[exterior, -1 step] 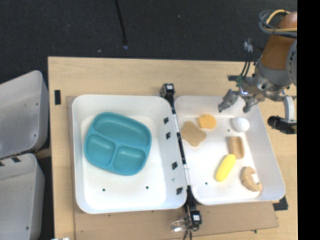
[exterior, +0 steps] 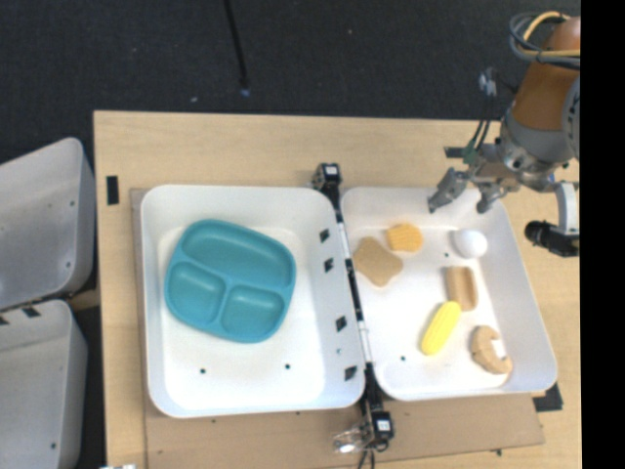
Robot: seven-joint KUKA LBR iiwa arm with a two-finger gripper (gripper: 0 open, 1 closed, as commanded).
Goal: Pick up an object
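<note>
A teal divided plate (exterior: 230, 280) lies in the left bin (exterior: 156, 360). In the right bin (exterior: 527, 360), the white ball (exterior: 471, 243) sits just below the end effector (exterior: 465, 195), whose fingers spread wide, holding nothing, over the bin's far edge.

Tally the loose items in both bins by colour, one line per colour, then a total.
Teal: 1, the divided plate in the left bin
Tan or brown: 4, at
Yellow: 1, at
White: 1, the ball
Total: 7
</note>
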